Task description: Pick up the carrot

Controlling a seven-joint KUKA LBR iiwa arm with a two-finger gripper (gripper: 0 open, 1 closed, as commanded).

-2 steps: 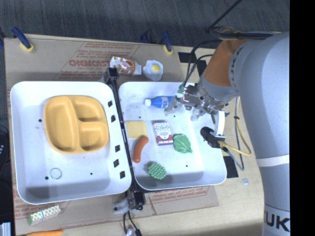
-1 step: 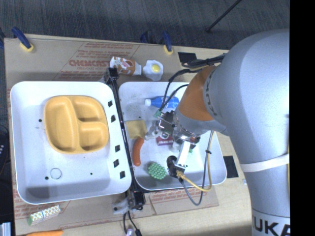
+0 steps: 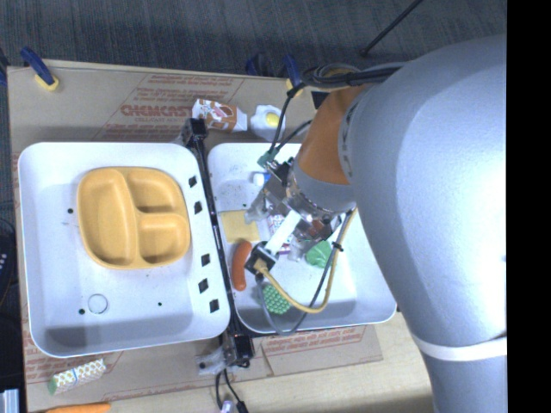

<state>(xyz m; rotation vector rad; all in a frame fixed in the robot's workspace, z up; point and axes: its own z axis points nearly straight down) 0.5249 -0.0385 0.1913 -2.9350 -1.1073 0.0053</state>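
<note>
Arm [image 3: 430, 188] takes up most of the right side of the frame: big grey link from the upper right down to the lower right, orange band [image 3: 325, 144] just left of it at upper centre.

Cardboard sheet [image 3: 164, 101] lies under both bins, red print showing along its top edge.

Left bin [image 3: 52, 256] fills the left half of the frame. It holds a yellow divided tray [image 3: 133, 213] with three compartments, sitting in the bin's upper part. A small clear ring [image 3: 96, 303] lies below the tray, apart from it.

Right bin [image 3: 366, 304] sits at centre, its upper and right parts covered by the arm. The two bins meet along a black strip running top to bottom at the middle of the frame.

Gripper [image 3: 280, 231] is low over the right bin's middle, wrist hardware and cables around it. Cannot tell how it is set (too much clutter there).

Yellow cable [image 3: 314, 304] loops from the gripper area down toward the bin's lower edge.

Carrot [image 3: 240, 264]: orange, elongated, lying roughly up-down in the right bin near its left wall, just left of the gripper's lower end. Contact between them cannot be judged.

Pale yellow flat piece [image 3: 234, 224] is just above the carrot. Green item [image 3: 318, 253] sits right of the gripper, and a green netted item [image 3: 275, 298] lies below it.
</note>
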